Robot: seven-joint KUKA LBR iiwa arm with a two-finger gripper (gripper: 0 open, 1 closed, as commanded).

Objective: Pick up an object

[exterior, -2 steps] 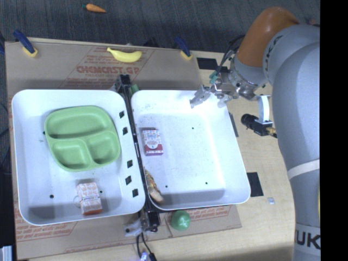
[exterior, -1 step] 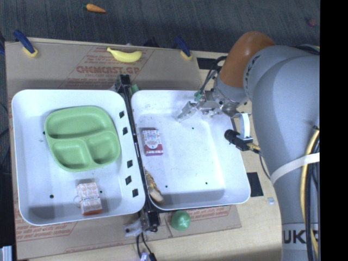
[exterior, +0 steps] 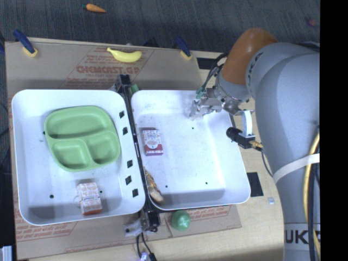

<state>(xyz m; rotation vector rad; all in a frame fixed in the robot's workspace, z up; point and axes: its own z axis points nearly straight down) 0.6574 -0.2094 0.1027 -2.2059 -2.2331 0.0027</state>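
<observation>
My gripper [exterior: 197, 109] reaches into the far right corner of the right bin [exterior: 217, 167], low over the bin floor, with no object seen between its fingers. A small red and white packet [exterior: 152, 141] lies on the left side of the right bin, well to the left of the gripper. In the left bin [exterior: 27, 162] a green divided tray [exterior: 82, 136] fills the upper half. A clear wrapped orange snack pack [exterior: 88, 197] lies in front of it.
A yellow banana [exterior: 125, 54] lies on the cardboard behind the bins. A green ball [exterior: 180, 219] sits on the cardboard in front of the right bin. A tan object [exterior: 153, 188] is wedged at the divider between the bins. The arm's bulk covers the right side.
</observation>
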